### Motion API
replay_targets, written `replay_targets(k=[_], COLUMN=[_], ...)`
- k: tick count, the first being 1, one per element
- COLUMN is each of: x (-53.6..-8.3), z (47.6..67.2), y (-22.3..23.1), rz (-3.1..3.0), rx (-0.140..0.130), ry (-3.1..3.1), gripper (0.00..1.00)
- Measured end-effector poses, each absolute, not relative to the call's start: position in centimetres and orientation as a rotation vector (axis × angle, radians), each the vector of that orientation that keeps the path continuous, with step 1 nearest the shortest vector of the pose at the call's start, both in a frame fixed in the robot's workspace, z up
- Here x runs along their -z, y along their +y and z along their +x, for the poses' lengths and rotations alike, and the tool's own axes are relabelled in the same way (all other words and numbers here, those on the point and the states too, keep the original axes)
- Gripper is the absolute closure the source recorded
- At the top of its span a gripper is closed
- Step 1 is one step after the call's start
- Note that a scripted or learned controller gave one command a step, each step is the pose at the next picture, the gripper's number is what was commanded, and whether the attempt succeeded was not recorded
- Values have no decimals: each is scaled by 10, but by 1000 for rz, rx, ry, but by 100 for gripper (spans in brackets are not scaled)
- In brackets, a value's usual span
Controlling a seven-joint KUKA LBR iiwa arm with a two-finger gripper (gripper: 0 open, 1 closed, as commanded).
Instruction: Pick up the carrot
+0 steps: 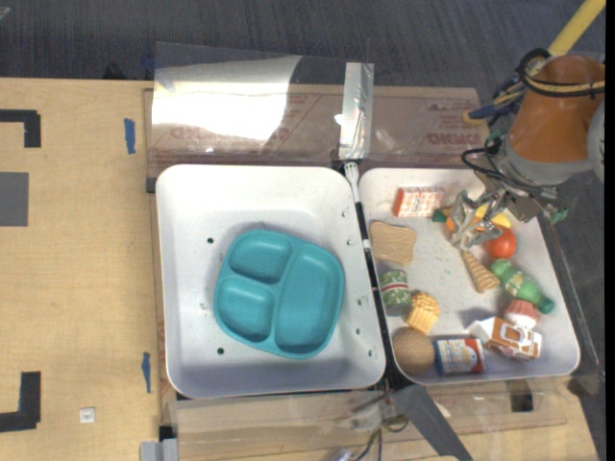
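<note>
A: Item 1, the arm (557, 113), grey with an orange band, reaching in from the right over the right bin (567, 339).

B: And the jaws?

A: The gripper (478, 211) hangs low over the upper middle of that bin, among a knot of small toys. Whether the jaws stand wide or narrow, I cannot tell from here; the clutter hides the tips.

B: Item 2, the carrot?

A: The carrot (446, 217), as I judge it, is the small orange piece lying just left of the gripper, below and right of the red-and-white box (417, 202). Nothing shows it between the jaws.

B: Other stock in the right bin?

A: A tomato (502, 246), a cone (478, 270), a green bottle (524, 290), a slice of bread (393, 242), corn (422, 309), a potato (413, 349), a tin (457, 355) and a carton (512, 337). The left bin (183, 257) holds 1 teal divided plate (279, 293).

B: Step in hand?

A: The approach, I'd say: lowered to the pile, grasp not yet confirmed.

B: Next move?

A: Line the jaws across the carrot's narrow width, keep off the tomato and the yellow bits beside it, close, then lift straight up.
</note>
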State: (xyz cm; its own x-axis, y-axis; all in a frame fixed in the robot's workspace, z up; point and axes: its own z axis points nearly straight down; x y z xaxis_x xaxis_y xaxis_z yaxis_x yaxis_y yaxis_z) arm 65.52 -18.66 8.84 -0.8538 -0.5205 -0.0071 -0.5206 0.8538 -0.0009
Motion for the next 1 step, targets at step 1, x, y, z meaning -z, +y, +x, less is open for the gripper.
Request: replay_targets(k=[1], x=[-90], z=[591], y=[-171], rz=[-1017], rx=[5], ry=[2963], gripper=[100])
